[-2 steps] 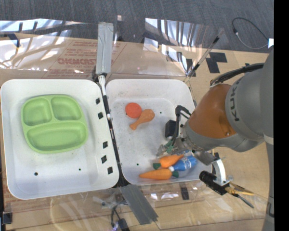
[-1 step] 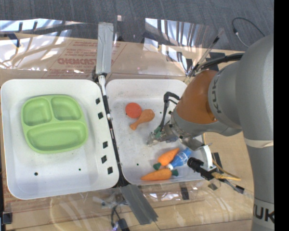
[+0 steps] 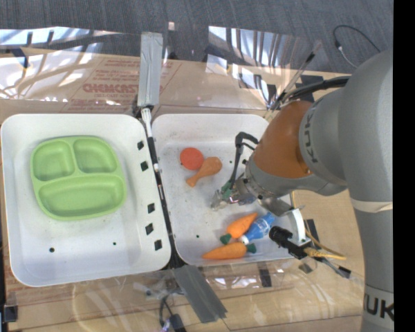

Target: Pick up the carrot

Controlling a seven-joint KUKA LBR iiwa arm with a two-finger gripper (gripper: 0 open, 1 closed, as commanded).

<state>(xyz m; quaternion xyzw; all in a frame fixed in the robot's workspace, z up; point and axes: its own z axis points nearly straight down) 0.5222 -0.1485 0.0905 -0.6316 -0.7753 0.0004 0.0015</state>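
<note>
Two orange carrots lie in the right bin. One carrot with a green top sits near the front, tilted. The other carrot lies flat along the front wall. My gripper hangs over the middle of the bin, a little behind and to the left of the upper carrot, with nothing seen in it. The orange-banded wrist rises behind it and hides part of the bin's right side.
A red round toy and a tan drumstick lie at the back left of the right bin. A blue bottle rests against the upper carrot. The left bin holds a green divided plate.
</note>
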